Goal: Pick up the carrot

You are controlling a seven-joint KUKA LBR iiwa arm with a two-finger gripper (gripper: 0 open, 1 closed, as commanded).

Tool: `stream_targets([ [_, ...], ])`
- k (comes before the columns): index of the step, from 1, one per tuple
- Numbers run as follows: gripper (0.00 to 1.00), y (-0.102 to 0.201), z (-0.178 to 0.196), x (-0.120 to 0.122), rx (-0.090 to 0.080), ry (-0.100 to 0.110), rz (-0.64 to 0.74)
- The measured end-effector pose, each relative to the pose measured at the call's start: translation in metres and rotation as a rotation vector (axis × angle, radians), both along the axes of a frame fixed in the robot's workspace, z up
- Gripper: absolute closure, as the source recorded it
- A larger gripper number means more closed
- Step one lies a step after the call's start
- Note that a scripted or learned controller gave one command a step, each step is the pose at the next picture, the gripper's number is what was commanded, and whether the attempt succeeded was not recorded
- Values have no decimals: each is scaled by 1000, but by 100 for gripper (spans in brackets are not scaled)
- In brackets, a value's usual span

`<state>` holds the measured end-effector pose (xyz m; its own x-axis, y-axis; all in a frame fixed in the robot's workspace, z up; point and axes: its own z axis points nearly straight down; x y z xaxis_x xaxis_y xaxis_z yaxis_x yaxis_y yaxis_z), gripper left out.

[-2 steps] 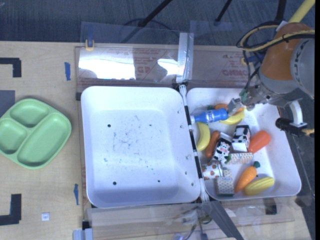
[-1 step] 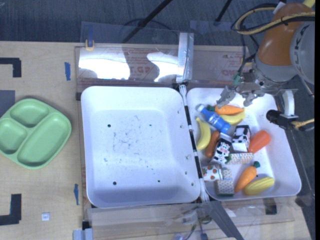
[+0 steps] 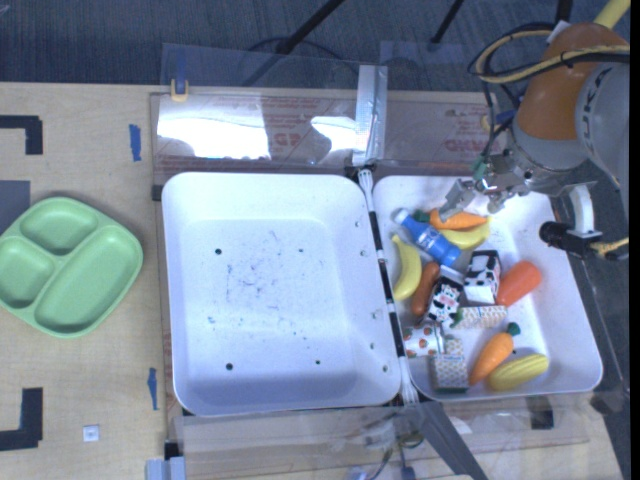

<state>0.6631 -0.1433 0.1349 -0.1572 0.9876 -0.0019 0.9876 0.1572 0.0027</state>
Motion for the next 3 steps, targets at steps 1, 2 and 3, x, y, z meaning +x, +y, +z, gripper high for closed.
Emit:
stream_targets([
  [1, 0, -16, -49, 4, 4, 6, 178],
  [2, 100, -15, -43, 2, 5, 14, 183],
  [3, 100, -70, -49, 4, 20, 16, 316],
])
